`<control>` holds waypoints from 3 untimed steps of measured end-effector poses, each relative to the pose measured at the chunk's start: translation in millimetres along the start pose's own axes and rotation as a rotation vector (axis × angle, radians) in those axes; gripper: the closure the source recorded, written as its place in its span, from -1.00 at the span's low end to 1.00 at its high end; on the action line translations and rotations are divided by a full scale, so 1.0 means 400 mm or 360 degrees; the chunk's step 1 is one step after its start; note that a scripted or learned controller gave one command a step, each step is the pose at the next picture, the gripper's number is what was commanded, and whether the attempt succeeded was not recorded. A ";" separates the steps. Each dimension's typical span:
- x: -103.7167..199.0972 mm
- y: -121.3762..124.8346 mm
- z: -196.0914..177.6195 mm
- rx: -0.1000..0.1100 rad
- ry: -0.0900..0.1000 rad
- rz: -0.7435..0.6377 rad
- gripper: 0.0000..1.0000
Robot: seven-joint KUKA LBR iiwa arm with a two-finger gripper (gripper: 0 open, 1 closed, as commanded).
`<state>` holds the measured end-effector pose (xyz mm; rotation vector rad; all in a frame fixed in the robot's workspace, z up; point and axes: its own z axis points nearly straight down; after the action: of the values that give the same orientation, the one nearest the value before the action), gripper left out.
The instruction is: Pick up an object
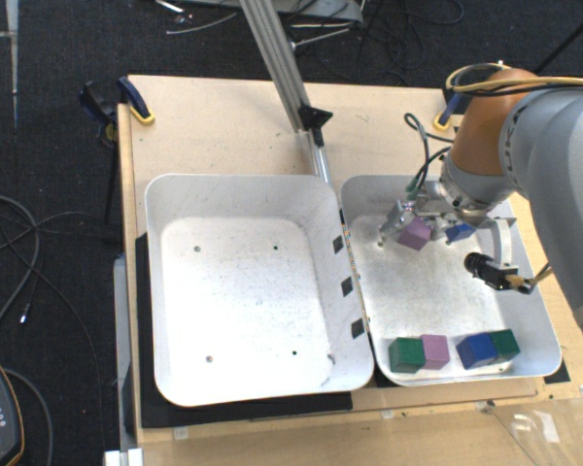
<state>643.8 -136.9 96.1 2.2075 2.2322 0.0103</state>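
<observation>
Purple block between fingers

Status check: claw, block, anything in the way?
Claw over right bin, shut on purple block. Four blocks along near wall. Nothing in the way.

I see a pink-purple block up in the right bin, tilted, sitting at the end effector, which looks clamped on it; the block appears lifted off the bin floor, in the bin's upper part. Four more blocks sit in a row along the right bin's near edge: a dark green block at the left, a pink block touching it, then a blue block, then a green block just beside the blue one at the right end. All four rest flat on the bin floor, well apart from the lifted block.
</observation>
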 end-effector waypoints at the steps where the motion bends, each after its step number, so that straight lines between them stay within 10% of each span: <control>1: -0.017 -0.008 -0.024 0.0007 -0.0008 0.0009 1.00; 2: 0.027 -0.022 -0.008 -0.0004 -0.0014 0.0013 1.00; 3: 0.215 0.044 -0.261 -0.0006 -0.0003 0.0004 1.00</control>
<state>659.8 -51.3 200.7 2.2074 2.2267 0.0130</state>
